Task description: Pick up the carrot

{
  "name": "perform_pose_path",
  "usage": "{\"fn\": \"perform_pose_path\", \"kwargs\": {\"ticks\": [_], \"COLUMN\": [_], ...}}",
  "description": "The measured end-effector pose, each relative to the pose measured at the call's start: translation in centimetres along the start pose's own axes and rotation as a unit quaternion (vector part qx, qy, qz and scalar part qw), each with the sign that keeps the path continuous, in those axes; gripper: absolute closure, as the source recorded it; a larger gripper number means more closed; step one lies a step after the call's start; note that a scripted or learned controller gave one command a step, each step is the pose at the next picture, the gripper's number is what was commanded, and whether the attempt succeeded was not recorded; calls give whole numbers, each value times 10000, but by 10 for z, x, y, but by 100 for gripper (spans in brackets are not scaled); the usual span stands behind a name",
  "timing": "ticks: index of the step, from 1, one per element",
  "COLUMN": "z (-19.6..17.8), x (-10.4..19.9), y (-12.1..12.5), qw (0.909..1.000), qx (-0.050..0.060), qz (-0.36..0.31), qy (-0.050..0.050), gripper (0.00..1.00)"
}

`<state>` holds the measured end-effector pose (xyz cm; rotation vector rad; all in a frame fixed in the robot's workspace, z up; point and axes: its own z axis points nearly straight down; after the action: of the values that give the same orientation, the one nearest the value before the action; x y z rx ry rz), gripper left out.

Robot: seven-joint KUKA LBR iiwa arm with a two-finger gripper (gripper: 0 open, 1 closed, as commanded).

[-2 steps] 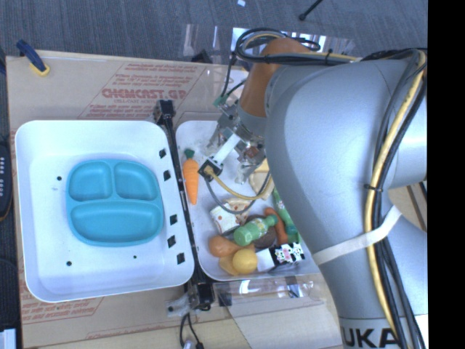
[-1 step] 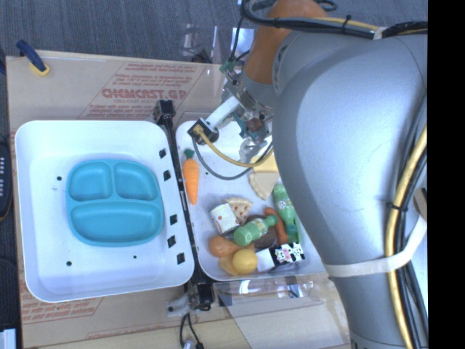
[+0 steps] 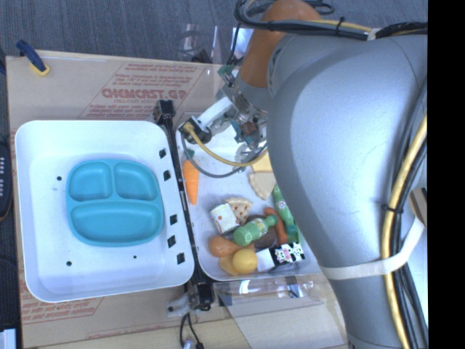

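By right bin [image 3: 216, 189] wall, carrot [image 3: 191, 182] lying, jaws nearby (opening unreadable), cardboard bench [image 3: 87, 86].

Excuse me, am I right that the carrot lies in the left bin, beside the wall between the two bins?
Not quite: the camera view shows the carrot in the right bin, not the left, though it is beside the wall between the bins.

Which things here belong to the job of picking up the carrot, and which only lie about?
For the job: orange plastic carrot, by the left wall of the right bin.
Lying about: blue divided plastic plate in the left bin; green toy bottle; yellow round toy fruit; black-and-white carton.
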<state>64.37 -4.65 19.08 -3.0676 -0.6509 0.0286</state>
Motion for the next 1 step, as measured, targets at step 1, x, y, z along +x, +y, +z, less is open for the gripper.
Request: {"fn": "perform_pose_path", "kwargs": {"ticks": [1], "z": [-1], "x": [-6], "y": [25], "qw": [9964], "qx": [-33], "qz": [844], "qy": [38], "gripper": [0]}}
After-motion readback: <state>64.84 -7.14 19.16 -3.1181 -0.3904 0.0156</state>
